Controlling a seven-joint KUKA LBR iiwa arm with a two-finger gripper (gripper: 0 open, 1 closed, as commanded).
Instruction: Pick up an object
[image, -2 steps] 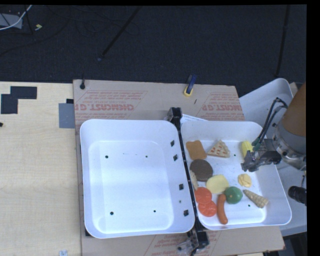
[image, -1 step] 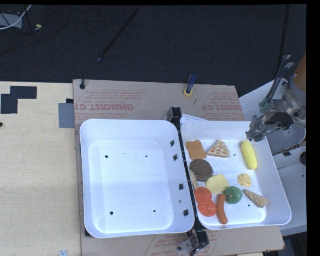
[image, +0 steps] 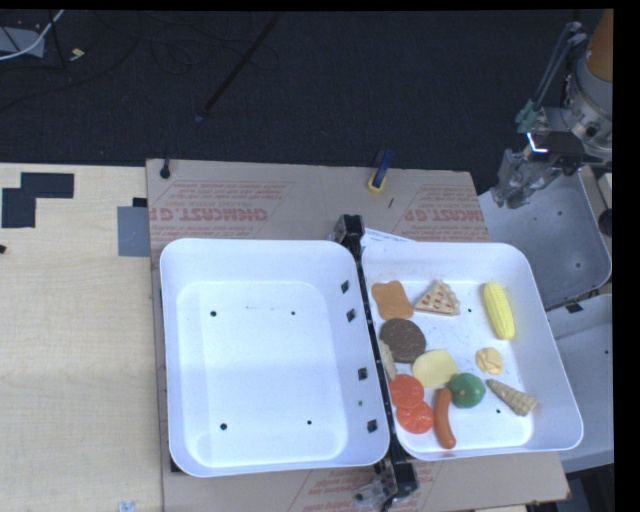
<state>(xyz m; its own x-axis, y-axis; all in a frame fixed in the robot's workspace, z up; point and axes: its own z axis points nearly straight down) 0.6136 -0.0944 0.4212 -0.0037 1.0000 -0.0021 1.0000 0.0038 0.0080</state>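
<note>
Toys fill the right bin (image: 545, 300), all of them play food bunched together, so any one makes a fair target for picking. Taking the brown patty (image: 403, 340) as the landmark and starting at the near rim: an orange sausage (image: 443, 418) lies nearest, below and a little right of the patty, with a red tomato slice (image: 409, 392) just beside it, directly under the patty. A green ball (image: 466, 390) touches the sausage's upper end, and a cone (image: 512, 398) lies further right of that. A yellow piece (image: 434, 367) presses against the patty's lower right edge — the crowding here would make a clean grasp awkward, I judge. A small pale shell (image: 489, 359) sits to the right, apart. Above the patty come a slice of toast (image: 392, 299) and a waffle wedge (image: 438, 299), then a corn cob (image: 499, 309) well to the right — it lies alone, likely the easiest pick.

The left bin (image: 180, 300) sits beside, left of the patty.

Farthest off, the gripper (image: 519, 183) hangs up and right of the patty, outside the bins and well apart from every toy, nothing between its fingers; whether they are parted I cannot tell.
</note>
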